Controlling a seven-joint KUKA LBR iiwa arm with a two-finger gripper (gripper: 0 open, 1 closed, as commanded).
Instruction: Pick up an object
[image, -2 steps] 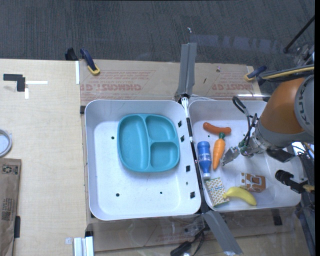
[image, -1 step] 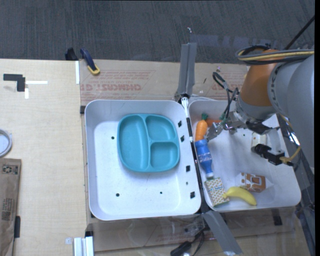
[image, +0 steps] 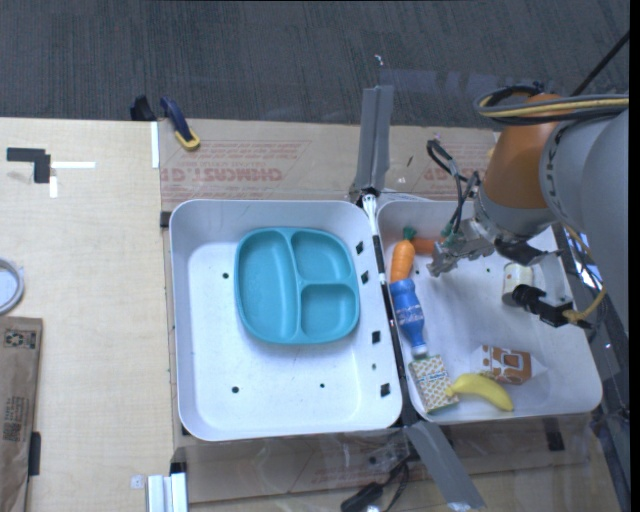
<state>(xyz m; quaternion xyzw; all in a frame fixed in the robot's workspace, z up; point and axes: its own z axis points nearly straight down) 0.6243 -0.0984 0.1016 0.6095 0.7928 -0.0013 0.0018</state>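
Gripper (image: 447, 255) hangs over right bin (image: 560, 400), near carrot (image: 402, 261) and blue bottle (image: 408, 315); grip state unclear, prob. nothing held.

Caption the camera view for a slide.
Pincer hovers over right bin beside carrot; teal plate in left bin.

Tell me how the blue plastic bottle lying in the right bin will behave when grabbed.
The blue plastic bottle lies on its side, so it will probably roll if nudged across its length. Its smooth round body may slip between fingers. It looks small, likely light, though its contents cannot be judged.
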